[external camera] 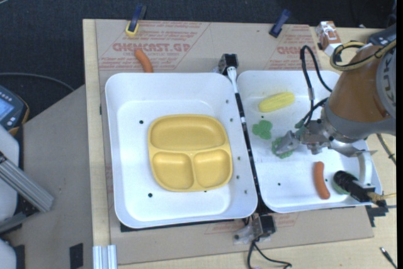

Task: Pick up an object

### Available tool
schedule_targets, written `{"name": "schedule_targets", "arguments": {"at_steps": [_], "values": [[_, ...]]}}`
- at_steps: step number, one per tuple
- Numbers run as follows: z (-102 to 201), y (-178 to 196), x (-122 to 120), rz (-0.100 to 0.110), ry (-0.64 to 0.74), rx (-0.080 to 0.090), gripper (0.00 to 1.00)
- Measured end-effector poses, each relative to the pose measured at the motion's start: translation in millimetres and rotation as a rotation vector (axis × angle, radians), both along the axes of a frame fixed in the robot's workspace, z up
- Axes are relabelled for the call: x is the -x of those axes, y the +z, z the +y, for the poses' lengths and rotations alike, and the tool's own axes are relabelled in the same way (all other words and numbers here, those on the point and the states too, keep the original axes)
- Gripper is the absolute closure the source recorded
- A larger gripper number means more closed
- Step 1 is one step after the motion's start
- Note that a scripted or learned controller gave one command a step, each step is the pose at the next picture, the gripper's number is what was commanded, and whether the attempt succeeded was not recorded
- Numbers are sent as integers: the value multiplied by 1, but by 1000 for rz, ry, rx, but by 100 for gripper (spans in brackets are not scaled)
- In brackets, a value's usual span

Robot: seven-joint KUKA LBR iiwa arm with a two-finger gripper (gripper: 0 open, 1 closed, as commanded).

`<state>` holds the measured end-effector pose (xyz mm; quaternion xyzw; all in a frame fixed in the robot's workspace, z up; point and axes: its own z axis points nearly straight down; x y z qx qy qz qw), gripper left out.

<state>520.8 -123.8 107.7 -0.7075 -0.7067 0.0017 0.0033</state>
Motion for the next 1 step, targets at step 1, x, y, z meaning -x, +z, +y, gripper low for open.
{"name": "schedule_targets", "arguments": {"at_steps": [1], "values": [[1,-25,1,-2,1,0,0]]}}
